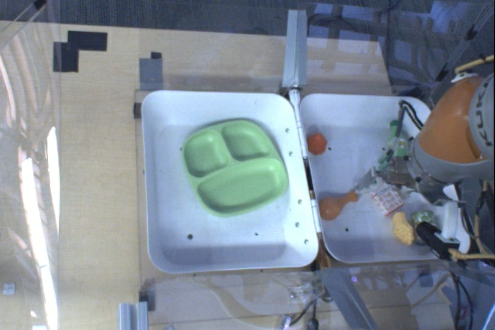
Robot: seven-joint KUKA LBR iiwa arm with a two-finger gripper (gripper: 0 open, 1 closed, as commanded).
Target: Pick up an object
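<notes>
Two white bins sat side by side on the bench. The left bin (166, 243) carried only the green divided plate (234, 166), the biggest thing there and well apart from me. The right bin (348, 247) held everything small, and my arm came in over its right side with the orange band (456, 127) above the wrist.

My pincer (387, 178) hung low among the clutter, and whether it stood apart or together I could not tell; the wrist hid that. No object showed clamped in it.

The nearest candidates for a pick lay just beside me: an orange pear-shaped piece (338, 205) with its neck pointing my way, a pale patterned packet (387, 201) almost under the tip, and a yellow lump (401, 228) near the front wall. A small red ball (316, 142) sat apart by the divider.

I judged the danger to be crowding. Closing there might have pinched the packet's edge alone, or nudged the rounded orange piece so it rolled off. The yellow lump lay close to the wall, where a descent could have struck the rim.
</notes>
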